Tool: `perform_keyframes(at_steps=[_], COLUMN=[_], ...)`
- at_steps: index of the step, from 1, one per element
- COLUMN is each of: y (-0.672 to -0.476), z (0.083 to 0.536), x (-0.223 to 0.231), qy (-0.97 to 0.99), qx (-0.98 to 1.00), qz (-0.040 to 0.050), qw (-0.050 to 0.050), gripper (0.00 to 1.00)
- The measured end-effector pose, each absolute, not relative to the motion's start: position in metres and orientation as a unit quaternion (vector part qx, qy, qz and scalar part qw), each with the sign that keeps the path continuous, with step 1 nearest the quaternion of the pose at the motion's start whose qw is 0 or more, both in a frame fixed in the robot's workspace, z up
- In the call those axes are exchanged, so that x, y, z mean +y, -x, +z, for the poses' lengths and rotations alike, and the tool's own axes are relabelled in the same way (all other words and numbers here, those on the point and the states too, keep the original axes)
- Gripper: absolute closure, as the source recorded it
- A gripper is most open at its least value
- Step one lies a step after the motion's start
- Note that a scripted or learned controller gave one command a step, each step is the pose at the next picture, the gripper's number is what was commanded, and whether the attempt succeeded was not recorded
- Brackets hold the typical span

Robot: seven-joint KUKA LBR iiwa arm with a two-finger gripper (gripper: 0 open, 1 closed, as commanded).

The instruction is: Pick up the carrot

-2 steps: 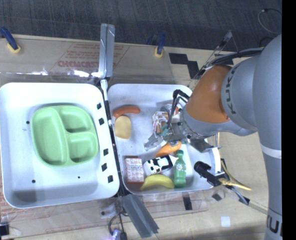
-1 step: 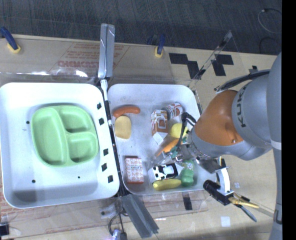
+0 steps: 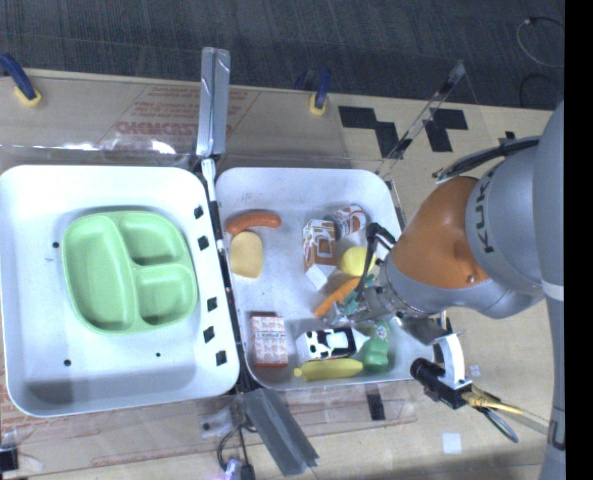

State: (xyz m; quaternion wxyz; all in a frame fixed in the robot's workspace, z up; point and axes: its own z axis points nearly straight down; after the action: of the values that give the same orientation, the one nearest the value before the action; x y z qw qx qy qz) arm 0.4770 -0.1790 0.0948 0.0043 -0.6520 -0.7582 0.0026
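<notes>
Roughly mid-reach. The grey arm with the orange band comes in from the right of the camera view, and its two-finger gripper (image 3: 361,303) is low over the right-hand shallow white bin (image 3: 286,180). Whether the jaws are released or clenched I cannot tell; the wrist hides them.

The small orange tapered carrot (image 3: 336,295) lies near the bin's middle-right, slanted, its upper end toward the gripper and touching or just under it. I do not see it between the jaws, so I count it as not grasped.

Crowding is the trouble:
- round yellow lemon-like fruit (image 3: 353,260) just above the carrot
- brown and white printed carton (image 3: 319,244) just up-left of it
- black and white cow-patterned block (image 3: 330,343) just below
- green bottle-shaped toy (image 3: 375,352) below the gripper
- long yellow banana-like piece (image 3: 329,370) at the bin's near edge

Well apart: reddish sausage (image 3: 252,220), pale yellow wedge (image 3: 246,256), red printed box (image 3: 268,336). The light green sectioned tray (image 3: 131,268) sits in the left-hand white bin (image 3: 21,268).

To do it well, my judgement: close across the carrot's narrow width, at right angles to its slant, near its middle. Come straight down so the yellow fruit is not nudged. Lift vertically before any sideways travel, since a glancing grip on a tapered body is likely to slip.
</notes>
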Motion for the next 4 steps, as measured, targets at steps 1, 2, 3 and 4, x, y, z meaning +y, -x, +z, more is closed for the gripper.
perform_keyframes(at_steps=[1, 2, 3, 4], y=[-0.477, -0.477, -0.477, -0.477], z=[0.192, 0.192, 0.092, 0.101], x=[-0.084, -0.085, -0.158, -0.157], qy=[0.640, 0.640, 0.627, 0.625], qx=[-0.768, -0.768, -0.779, -0.781], qz=[0.0001, 0.0003, -0.0005, 0.0001], qw=[0.001, 0.001, -0.001, 0.000], gripper=[1.00, 0.00, 0.00, 1.00])
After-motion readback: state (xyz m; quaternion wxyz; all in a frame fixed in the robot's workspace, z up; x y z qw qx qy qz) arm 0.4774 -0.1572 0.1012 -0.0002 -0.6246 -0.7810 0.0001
